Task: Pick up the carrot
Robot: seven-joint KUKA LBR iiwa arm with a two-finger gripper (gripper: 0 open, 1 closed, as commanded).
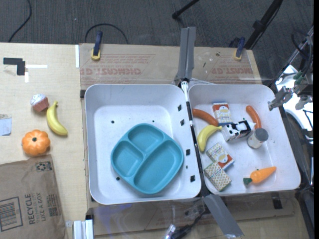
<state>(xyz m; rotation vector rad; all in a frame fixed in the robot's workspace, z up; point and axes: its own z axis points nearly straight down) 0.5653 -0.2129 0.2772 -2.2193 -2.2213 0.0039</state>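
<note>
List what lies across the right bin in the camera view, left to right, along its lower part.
Patterned carton → orange-topped carton → carrot, its green end toward the cartons, close to the bin's near wall.

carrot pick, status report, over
Gripper at right bin's upper right edge, holding nothing. Carrot lying untouched in bin's lower right corner. Nearest clutter: a carton to its left, well apart.

Carrot (262,174) was orange, green top; plate (147,158) teal; bins (94,133) white; toy cow (236,130) black-and-white patches.
</note>
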